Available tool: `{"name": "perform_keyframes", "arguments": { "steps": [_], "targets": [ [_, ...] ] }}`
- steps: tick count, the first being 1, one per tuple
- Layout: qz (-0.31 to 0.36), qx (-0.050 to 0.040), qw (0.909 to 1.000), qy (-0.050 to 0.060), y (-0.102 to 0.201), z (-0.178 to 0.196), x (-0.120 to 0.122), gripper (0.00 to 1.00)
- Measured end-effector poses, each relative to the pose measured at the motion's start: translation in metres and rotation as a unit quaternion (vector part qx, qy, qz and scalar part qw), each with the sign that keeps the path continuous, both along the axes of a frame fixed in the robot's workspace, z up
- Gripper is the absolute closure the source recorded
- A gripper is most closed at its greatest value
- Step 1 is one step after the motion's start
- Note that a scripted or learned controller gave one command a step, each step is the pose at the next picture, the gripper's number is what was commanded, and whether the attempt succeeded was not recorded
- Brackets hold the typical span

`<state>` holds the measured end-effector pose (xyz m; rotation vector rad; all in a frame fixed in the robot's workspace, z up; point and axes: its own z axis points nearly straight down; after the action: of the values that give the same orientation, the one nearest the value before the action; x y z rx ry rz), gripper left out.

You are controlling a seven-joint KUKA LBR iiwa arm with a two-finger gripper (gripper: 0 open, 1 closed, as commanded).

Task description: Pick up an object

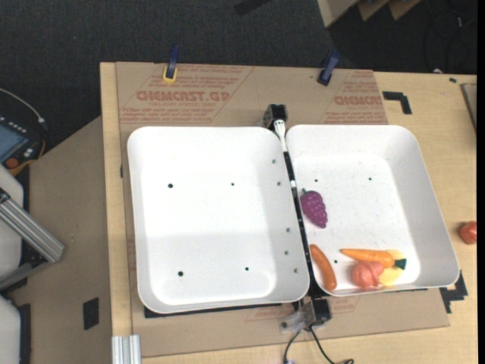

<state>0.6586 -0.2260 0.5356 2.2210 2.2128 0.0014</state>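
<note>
— What does the bench look like?

— A brown board [250, 89] lies under the right bin [424, 203], held by two blue clamps [172, 65] beyond the bin's far edge. Dark floor [151, 14] surrounds it.

— Any open room?

— The right bin's far half is bare. The left bin [204, 211] touches its left wall.

— And the contents?

— All in the right bin: purple grapes [313, 208] by its left wall, an orange sausage [323, 267] at its near-left corner, and a carrot [369, 255], pink piece [366, 275] and yellow piece [390, 276] along its near wall. An orange-red thing [467, 233] lies outside its right wall.

— The gripper?

— I cannot tell its state or whether it holds anything.
</note>
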Motion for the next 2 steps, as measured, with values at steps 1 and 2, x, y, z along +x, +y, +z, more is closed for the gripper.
{"name": "perform_keyframes", "arguments": {
  "steps": [1,2],
  "targets": [
    [0.002,0.0002,1.0000,0.000,0.0025,0.0002,0.0020,1.00],
    [0.002,0.0003,1.0000,0.000,0.0028,0.0000,0.0081,1.00]
  ]
}}
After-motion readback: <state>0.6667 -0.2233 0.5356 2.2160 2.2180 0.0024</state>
